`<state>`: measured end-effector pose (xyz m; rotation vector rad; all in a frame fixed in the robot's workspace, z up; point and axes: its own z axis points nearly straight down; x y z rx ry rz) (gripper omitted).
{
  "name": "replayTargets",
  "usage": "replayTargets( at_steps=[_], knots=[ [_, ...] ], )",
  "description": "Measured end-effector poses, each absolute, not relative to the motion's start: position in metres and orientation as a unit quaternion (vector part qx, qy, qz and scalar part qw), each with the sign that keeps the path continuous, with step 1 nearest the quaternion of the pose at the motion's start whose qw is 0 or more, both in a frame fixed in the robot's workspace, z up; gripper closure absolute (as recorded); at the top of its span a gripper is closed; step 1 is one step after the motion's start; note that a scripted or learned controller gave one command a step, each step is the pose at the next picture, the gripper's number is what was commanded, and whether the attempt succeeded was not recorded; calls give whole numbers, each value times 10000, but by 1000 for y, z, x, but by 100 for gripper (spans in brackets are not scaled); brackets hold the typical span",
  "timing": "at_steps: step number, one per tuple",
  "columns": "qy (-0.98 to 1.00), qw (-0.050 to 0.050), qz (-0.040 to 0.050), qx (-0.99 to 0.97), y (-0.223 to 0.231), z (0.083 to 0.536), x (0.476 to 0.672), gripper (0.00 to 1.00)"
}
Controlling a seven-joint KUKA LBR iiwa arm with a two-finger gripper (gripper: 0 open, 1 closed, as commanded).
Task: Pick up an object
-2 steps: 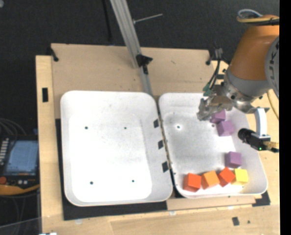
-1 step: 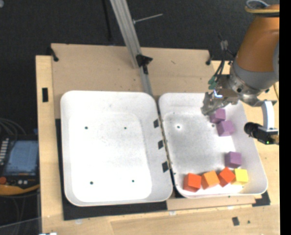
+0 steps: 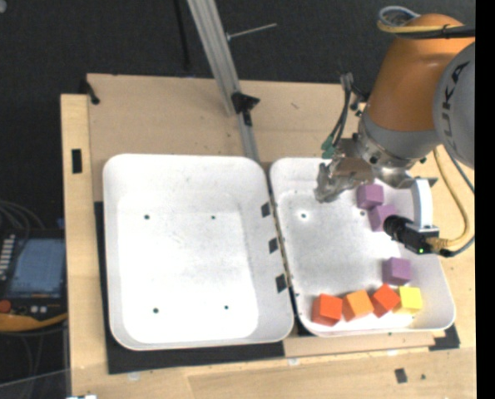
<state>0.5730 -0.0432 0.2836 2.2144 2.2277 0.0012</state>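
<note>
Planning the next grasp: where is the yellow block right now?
The yellow block sits in the right bin, at its near right corner, ending the row beside the orange blocks.

Light fell evenly from above on the two white bins (image 3: 189, 248), which glared near washed-out; the floor beyond them lay dim; shadows beside them were soft; the picture was slightly blurred and grainy throughout.

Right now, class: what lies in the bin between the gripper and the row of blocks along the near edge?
In the camera view, bare white bin floor separates the gripper from the row of blocks.
</note>
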Motion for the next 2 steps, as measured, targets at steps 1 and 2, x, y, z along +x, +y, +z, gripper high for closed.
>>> replayTargets(
  at_steps=[1,2],
  knots=[
    [7097,-2,4,7045,14,277,580,100],
    [7096,-13,-9,7046,67,249,580,100]
  ],
)
